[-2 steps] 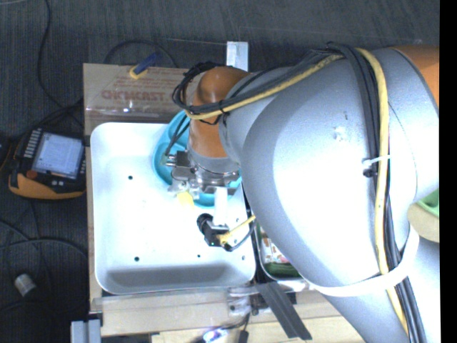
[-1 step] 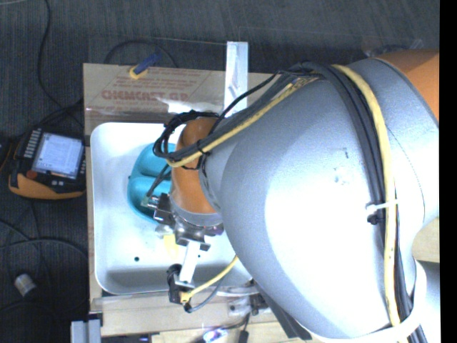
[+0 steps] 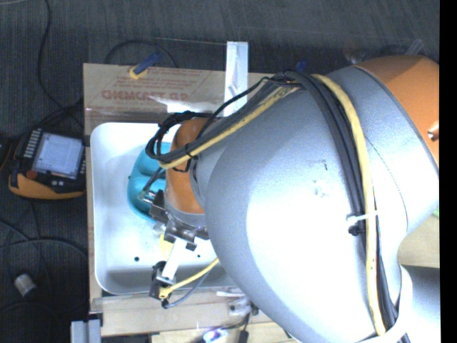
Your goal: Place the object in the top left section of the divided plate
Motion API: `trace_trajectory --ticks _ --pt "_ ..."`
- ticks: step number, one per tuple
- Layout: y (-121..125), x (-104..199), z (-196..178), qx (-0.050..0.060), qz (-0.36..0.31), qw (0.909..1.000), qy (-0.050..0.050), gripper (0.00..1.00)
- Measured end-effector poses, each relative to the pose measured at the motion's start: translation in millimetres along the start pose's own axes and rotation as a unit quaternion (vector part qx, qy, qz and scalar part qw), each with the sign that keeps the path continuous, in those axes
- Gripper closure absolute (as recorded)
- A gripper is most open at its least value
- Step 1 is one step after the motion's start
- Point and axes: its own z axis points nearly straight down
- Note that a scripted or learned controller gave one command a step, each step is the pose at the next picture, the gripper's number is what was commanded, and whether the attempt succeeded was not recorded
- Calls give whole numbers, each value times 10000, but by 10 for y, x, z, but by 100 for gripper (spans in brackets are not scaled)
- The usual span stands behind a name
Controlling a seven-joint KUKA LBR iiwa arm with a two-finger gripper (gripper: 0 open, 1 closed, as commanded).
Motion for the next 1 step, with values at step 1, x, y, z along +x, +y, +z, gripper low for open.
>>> trace_trajectory --ticks 1 --pt "45 -87 4 2 -303 9995 42 100"
